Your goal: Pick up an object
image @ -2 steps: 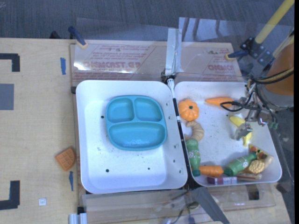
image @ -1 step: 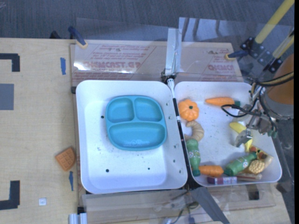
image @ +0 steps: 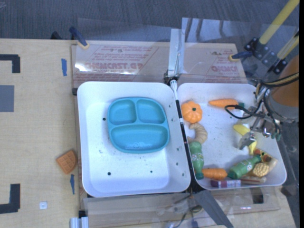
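Wooden bench [image: 33, 127] carries two white bins, and we see a blue divided plate [image: 138, 125] in the left bin [image: 95, 175]. Near the right bin's [image: 216, 120] right edge, our gripper [image: 247, 139] hangs among the toy food, touching a yellow piece [image: 241, 128]; we cannot tell its opening.

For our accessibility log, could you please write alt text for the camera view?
The gripper hangs low over the right bin beside a yellow toy, among toy foods including a pumpkin and a carrot. The left bin holds a blue divided plate.
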`<state>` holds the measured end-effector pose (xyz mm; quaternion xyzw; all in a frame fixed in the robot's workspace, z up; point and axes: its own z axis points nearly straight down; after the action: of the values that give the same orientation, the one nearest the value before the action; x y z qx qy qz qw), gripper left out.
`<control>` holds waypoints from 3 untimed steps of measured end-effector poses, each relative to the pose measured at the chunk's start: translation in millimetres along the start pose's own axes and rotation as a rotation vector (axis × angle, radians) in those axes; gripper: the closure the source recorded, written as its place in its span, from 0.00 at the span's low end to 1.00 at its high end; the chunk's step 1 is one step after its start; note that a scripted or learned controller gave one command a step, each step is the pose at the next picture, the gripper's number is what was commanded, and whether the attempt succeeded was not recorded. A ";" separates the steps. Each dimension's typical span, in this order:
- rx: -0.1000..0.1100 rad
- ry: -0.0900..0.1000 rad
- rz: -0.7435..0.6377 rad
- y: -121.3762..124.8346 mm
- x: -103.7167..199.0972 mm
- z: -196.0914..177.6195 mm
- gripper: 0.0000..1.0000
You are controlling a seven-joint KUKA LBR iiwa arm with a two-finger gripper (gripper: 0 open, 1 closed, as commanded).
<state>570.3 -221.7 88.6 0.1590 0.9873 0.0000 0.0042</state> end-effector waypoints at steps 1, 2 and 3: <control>0.001 -0.001 0.018 -6.6 16.3 -0.3 0.00; 0.001 -0.002 0.092 -1.6 26.8 -0.6 0.00; 0.001 -0.005 0.089 16.6 23.1 -0.5 0.00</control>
<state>553.6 -198.8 89.0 0.2030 0.9792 -0.0008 0.0067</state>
